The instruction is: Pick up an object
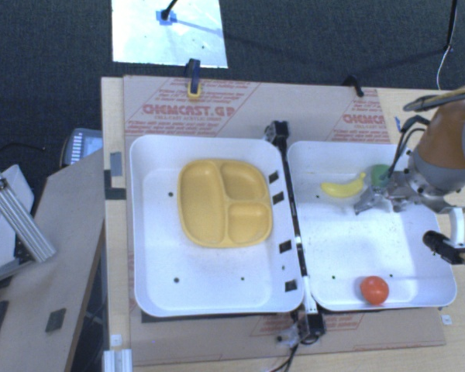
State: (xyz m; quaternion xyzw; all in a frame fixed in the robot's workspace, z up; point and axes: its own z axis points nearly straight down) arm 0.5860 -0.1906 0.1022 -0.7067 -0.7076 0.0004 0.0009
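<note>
Two objects lie near the gripper [372,201]: banana [343,186], green thing [380,173]; jaws state I cannot tell; lower straight over banana's middle.

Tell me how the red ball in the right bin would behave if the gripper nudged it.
The red ball looks round and smooth, so it would probably roll. It lies near the right bin's low front rim, which might stop it.
</note>
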